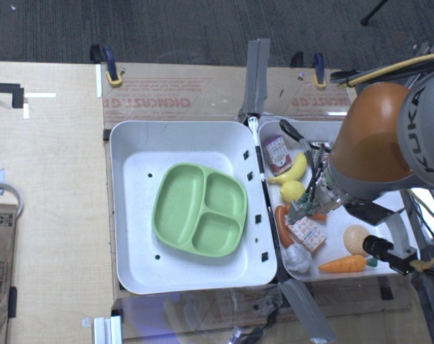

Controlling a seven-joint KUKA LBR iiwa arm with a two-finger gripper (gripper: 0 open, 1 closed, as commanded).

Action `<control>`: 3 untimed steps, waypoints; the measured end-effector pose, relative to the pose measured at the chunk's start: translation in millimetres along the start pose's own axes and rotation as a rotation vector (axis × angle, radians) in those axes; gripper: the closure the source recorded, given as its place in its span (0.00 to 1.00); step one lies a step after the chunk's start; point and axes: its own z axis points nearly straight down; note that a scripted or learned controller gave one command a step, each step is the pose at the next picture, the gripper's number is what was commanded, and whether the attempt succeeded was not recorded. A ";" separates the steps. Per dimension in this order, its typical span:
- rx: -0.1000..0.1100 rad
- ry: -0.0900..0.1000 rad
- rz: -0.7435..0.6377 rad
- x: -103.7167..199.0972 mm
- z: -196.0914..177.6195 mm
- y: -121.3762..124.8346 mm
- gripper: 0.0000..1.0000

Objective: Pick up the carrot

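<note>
Carrot (343,265) lies exposed; pincer (303,210) seemingly half-hidden by arm (374,142).

from my seat i see two bins side by side: the left bin (124,213) holds a divided plate (200,210) near its middle, and the right bin (339,272) holds the rest. in it the carrot (341,265) lies along the near edge, an egg (356,239) just behind it and a small box (307,233) to its left. a banana (294,170) and a lemon (291,190) sit further back, with the gripper (309,205) over the lemon and box.
</note>
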 end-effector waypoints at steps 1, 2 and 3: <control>-0.003 -0.001 0.090 -101.4 -7.6 85.0 1.00; -0.003 -0.001 0.089 -101.1 -7.6 85.2 0.00; -0.001 0.000 0.209 -27.7 7.2 24.5 0.00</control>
